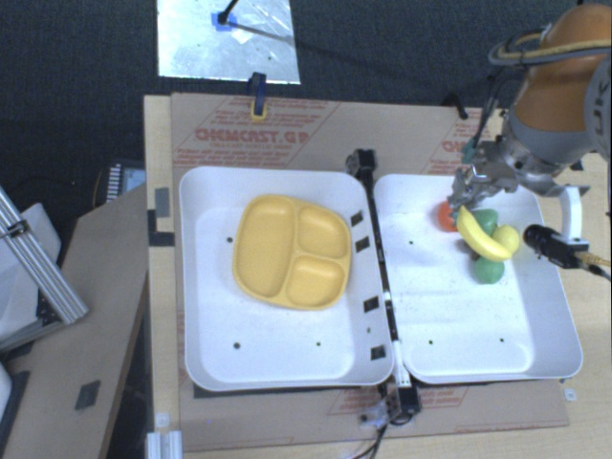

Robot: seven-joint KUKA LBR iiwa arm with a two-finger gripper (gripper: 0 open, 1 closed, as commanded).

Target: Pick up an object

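Gripper (466,191) low over right bin (430,304), upper part; whether clenched or released, cannot tell. Banana (486,238) just below and right of it, long axis diagonal, resting on green pieces (489,268); red item (447,217) beside gripper.

Yellow plastic three-compartment tray (291,251) in left shallow white bin (206,342), brown cardboard sheet (287,132) underneath, shiny foil square (228,27) behind

Single fixed camera, mounted above the surface (287,122), looking down at a slant. Moderate distance: both white bins, left bin (206,285) and right bin (535,333), fall fully in frame. The arm (564,75) enters from the right side.
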